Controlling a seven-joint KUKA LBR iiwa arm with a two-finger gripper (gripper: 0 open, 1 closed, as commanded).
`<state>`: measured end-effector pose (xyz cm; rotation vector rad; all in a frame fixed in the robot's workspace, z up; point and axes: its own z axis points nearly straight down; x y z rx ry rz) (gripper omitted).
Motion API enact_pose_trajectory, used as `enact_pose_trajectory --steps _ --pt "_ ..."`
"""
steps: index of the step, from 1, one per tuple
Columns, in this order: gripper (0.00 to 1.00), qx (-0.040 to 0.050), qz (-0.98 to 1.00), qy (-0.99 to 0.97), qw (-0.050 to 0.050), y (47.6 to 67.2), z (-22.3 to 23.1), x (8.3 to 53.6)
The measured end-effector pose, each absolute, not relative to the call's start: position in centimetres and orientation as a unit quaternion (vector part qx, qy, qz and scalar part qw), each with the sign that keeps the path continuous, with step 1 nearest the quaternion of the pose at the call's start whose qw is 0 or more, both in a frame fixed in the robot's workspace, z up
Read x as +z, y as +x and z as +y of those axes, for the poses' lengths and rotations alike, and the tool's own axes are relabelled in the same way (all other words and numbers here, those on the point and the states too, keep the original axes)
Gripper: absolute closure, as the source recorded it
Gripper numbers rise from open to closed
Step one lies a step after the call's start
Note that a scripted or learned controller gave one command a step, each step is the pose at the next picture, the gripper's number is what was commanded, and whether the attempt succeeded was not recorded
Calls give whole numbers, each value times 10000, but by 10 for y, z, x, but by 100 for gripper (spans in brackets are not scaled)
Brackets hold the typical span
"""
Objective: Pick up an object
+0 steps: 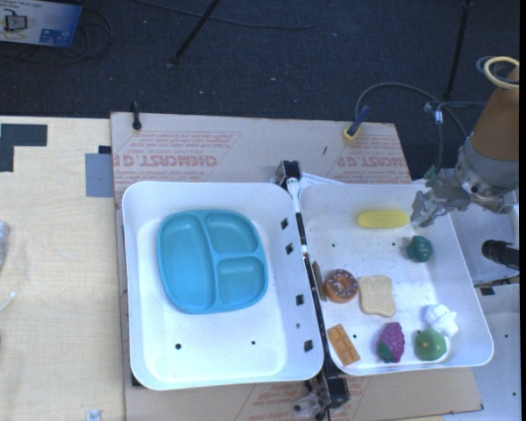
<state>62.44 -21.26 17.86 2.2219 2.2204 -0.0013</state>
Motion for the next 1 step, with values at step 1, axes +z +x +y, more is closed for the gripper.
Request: enact_pose_trajectory --steps 1 --pt "0 -6 7069 7074 -5 624 -212 178"
